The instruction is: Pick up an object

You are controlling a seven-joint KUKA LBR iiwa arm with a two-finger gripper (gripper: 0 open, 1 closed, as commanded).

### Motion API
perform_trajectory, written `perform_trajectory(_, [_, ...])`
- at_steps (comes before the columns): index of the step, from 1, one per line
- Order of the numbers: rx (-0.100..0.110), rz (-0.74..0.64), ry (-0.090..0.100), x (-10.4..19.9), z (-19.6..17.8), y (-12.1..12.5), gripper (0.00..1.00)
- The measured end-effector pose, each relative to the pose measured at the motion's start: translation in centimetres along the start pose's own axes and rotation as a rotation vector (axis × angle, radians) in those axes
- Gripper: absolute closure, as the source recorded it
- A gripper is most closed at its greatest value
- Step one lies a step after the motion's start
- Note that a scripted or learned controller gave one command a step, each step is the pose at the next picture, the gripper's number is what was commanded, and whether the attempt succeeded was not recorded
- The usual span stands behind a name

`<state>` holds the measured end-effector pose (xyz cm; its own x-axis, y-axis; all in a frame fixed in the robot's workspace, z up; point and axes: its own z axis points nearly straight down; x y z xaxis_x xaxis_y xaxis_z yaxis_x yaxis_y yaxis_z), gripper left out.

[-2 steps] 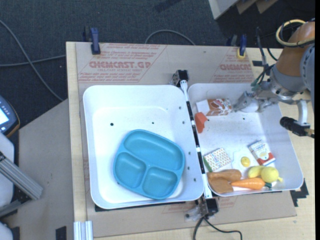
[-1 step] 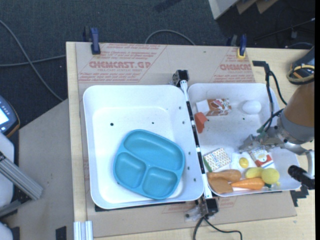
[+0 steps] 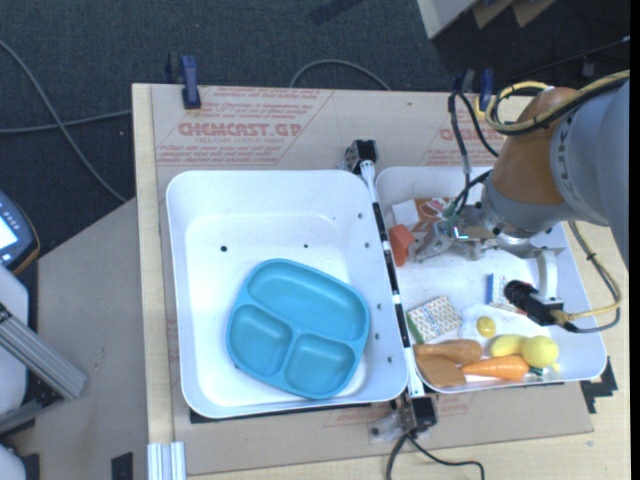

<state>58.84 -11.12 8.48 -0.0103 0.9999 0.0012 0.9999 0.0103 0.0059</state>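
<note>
Looking down at a slant, we see 2 shallow white bins side by side. The left bin (image 3: 180, 268) holds 1 blue divided plate (image 3: 297, 326) with 3 compartments, lying towards the bin's near edge. The grey arm (image 3: 590, 158) enters from the right, and its gripper (image 3: 425, 243) sits low over the far-left part of the right bin (image 3: 458, 283), pointing at that bin's left edge. We cannot tell how far the claw is open, and nothing is visibly held in it.

A red piece (image 3: 400, 243) lies against the left edge of the right bin, just beside the gripper. A small reddish-brown item (image 3: 432, 208) lies near the far edge. A checkered packet (image 3: 435, 318) rests nearer the left edge, towards the near side. Along the near edge we see a brown bread-like piece (image 3: 447, 355), an orange carrot (image 3: 497, 370) touching it, and a yellow lemon (image 3: 541, 351) towards the near-right corner.
</note>
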Motion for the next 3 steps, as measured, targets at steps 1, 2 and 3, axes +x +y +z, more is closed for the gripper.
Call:
perform_trajectory(1, [0.074,-0.003,0.006,-0.8,0.3,6.8,0.0])
perform_trajectory(2, [0.07,0.003,0.007,-0.8,0.5,6.6,0.0])
perform_trajectory(3, [0.017,0.018,0.0,-3.6,0.1,-5.3,0.0])
